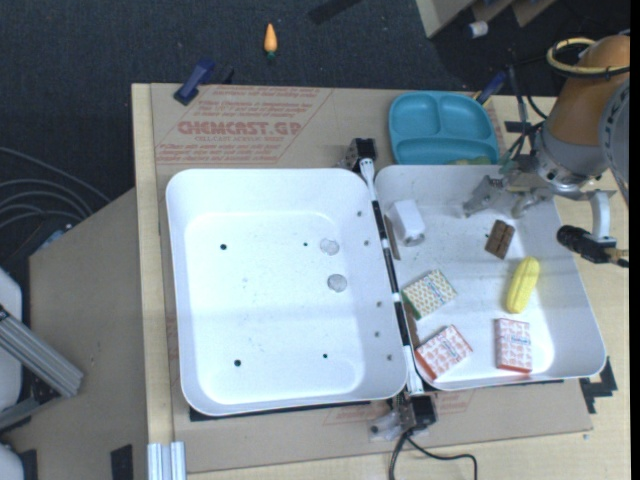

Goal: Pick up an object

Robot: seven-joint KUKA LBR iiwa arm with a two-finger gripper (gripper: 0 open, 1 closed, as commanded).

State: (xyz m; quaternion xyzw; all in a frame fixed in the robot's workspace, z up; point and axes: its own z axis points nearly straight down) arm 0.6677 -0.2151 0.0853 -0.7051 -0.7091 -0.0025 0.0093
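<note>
My gripper (500, 204) hangs over the back of the right bin (570, 320), its fingers spread and nothing between them, so it is open. A small brown block (498, 238) lies just below it. Further forward lies a yellow banana-shaped piece (522, 284). A white block (407, 220) sits at the bin's left, near the divider. A dotted packet (430, 293) and two red-and-white packets (443, 351) (513, 344) lie toward the front.
The left bin (200, 268) holds two small round grey marks (334, 265). A teal divided tray (443, 128) stands behind the right bin. A blue item (193, 83) and an orange item (270, 38) lie beyond the bench's back edge.
</note>
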